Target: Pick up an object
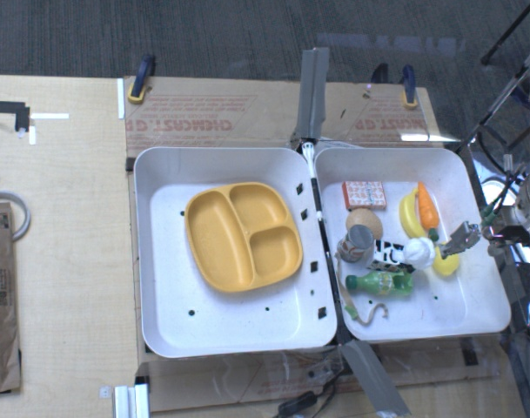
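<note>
Nothing is held yet: your gripper [467,233] sits just right of the lemon [446,264] (finger state, I cannot tell), so you're approaching; next, descend onto it.

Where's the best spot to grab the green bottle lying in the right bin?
Probably mid-body, from straight above. The green bottle lies on its side, running left to right, so jaws should close across its narrow width. Its near side looks free; a black-and-white item crowds the far side.
</note>
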Robot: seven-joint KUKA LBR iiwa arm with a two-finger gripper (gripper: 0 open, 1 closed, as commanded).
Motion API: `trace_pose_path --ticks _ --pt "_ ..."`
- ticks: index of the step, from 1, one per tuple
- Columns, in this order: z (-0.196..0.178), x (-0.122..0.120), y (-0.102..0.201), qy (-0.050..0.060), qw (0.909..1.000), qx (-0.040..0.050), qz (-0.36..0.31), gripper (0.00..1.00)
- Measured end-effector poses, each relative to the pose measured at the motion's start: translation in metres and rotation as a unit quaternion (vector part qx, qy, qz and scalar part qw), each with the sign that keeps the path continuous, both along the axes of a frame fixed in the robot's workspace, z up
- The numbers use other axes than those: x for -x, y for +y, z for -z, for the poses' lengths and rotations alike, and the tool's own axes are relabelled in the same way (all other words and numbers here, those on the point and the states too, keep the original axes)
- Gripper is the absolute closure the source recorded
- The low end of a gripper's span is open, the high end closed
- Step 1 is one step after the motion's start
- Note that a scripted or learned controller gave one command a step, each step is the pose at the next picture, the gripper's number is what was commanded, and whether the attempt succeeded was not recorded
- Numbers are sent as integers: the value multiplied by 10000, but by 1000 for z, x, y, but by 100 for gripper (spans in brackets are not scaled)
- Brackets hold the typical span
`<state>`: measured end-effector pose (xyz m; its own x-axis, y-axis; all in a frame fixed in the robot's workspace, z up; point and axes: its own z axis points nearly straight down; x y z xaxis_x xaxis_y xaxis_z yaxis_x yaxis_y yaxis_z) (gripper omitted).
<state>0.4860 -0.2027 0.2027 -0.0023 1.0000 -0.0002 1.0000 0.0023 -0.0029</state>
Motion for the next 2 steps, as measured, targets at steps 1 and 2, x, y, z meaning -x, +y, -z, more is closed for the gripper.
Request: trace_pose_path --ticks 1,2 --pt "56 -23 -10 -17 9997 3 -253 0" --pt "111 -66 -15 -14 9844 -23 -1758 0"
